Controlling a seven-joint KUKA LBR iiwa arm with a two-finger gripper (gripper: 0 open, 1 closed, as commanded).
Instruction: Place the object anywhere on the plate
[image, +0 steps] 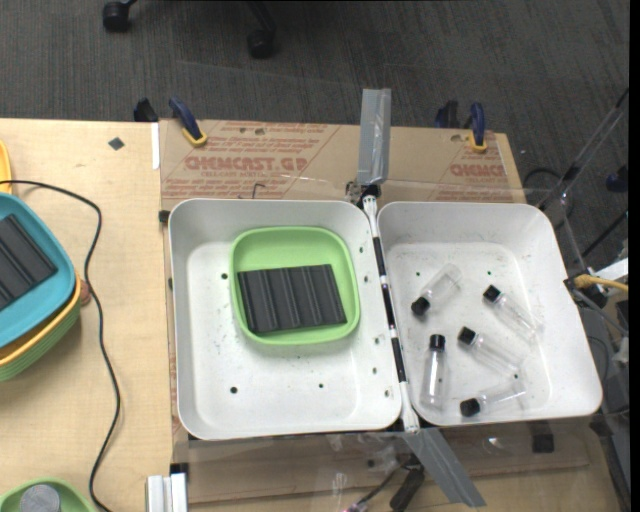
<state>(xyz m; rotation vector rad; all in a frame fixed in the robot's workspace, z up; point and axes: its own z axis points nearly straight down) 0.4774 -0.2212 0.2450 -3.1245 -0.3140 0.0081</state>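
Clear plastic vials (508, 312) (black caps); matt green plate (294, 246)

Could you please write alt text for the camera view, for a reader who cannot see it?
Two white bins sit side by side: the left bin holds a green plate with a dark ribbed insert, the right bin five clear black-capped vials, scattered.

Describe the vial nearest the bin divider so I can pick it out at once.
Look in the right white bin, which holds five clear vials with black caps. The vial stands lower left, closest to the divider. Unlike its slanted neighbours, it lies almost straight up-down in the picture, cap farthest from the camera.
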